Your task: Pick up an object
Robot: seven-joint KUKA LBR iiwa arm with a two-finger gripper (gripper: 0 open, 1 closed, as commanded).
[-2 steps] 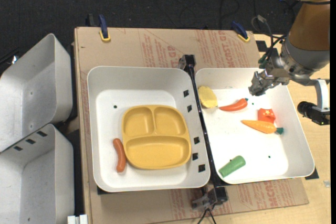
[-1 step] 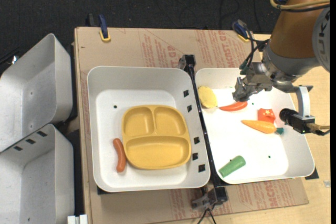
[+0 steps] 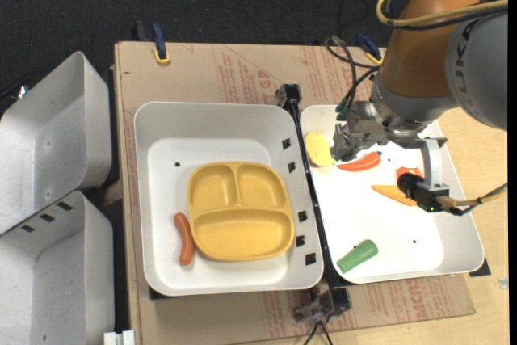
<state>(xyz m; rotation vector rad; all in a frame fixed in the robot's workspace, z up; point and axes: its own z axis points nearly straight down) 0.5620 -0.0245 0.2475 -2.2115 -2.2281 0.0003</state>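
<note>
Nearest the lens, a green cylinder (image 3: 357, 255) lies on the right bin (image 3: 452, 254) floor close to its front edge, smooth and rounded at the ends. From my station I read the gripper (image 3: 353, 143) low over the back left part of that bin; its finger state I cannot tell, because the wrist covers it. I see nothing I can confirm as held. Just beside it lie a yellow lemon-like piece (image 3: 317, 149), against the bin's left wall, and a glossy red pepper (image 3: 359, 162), curved. An orange carrot (image 3: 393, 193), tapered, lies to the right, with a black fitting on the arm partly over it.

Open floor remains in the right bin's middle and front right. The left bin (image 3: 153, 198) holds a yellow three-section tray (image 3: 240, 211), moulded plastic, and a sausage (image 3: 185, 238) just beside the tray's left edge.
</note>
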